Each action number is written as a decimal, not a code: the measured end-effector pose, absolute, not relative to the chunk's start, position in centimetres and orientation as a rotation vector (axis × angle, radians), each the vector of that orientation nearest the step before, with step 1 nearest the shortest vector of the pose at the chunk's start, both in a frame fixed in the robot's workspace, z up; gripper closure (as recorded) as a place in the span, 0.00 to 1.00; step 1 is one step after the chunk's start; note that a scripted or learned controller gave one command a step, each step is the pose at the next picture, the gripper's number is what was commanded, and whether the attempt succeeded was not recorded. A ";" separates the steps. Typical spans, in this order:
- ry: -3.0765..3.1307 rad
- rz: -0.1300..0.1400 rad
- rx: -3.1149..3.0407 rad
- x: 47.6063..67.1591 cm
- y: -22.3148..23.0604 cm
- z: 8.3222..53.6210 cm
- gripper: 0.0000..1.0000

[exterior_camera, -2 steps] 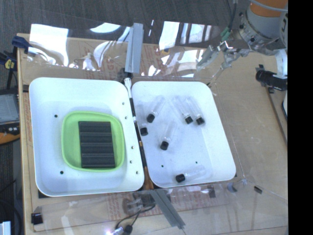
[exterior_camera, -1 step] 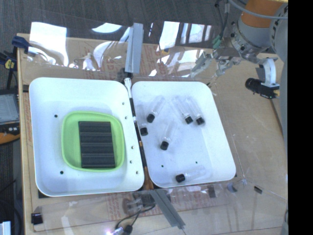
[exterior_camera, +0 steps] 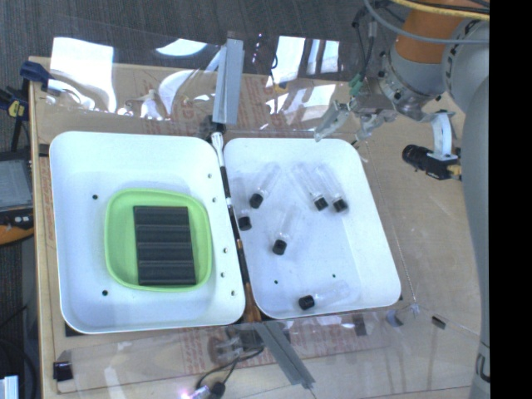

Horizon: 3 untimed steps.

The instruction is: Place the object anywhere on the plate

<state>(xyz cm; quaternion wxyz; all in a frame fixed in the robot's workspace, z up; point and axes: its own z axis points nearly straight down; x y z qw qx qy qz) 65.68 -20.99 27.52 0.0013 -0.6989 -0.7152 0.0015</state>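
Observation:
A green plate (exterior_camera: 115, 231) lies in the left white bin (exterior_camera: 75, 173), and a dark ribbed block (exterior_camera: 164, 244) rests on it. Several clear vials with black caps lie scattered in the right white bin (exterior_camera: 366, 256): one (exterior_camera: 263, 184) near the upper left, a pair (exterior_camera: 316, 188) to its right, one (exterior_camera: 283, 231) in the middle, one (exterior_camera: 322, 298) by the front wall. My gripper (exterior_camera: 345, 128) hangs above the right bin's far rim, open, with nothing between its fingers.
A grey metal bar (exterior_camera: 227, 81) stands upright behind the seam between the bins. A small black cap (exterior_camera: 243, 221) lies by the right bin's left wall. The arm (exterior_camera: 432, 48) fills the upper right corner.

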 end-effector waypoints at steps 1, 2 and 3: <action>-2.201 0.004 -2.237 65.7 -21.0 25.5 0.00; -2.089 0.001 -2.347 64.6 -20.8 35.7 0.00; -2.033 0.002 -2.395 65.7 -20.7 34.9 0.00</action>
